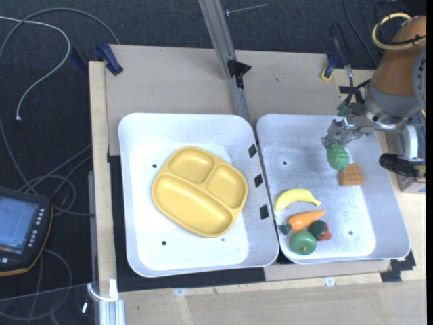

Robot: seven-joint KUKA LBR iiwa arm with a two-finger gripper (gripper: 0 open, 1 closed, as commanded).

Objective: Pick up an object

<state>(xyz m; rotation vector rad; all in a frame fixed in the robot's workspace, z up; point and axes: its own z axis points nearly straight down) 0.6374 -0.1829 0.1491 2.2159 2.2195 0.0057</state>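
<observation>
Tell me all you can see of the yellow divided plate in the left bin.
The yellow divided plate is a glossy, plastic-looking tray with rounded corners and three compartments: one long and two smaller. It lies flat, turned at an angle, near the middle of the left bin. Its compartments hold nothing, and only the bin floor touches it.

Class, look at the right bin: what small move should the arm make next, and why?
Probably a short lift straight up to test the grasp. The tool sits directly over the green vegetable, touching its top, with the waffle piece close beside; whether it grips is unclear.
</observation>
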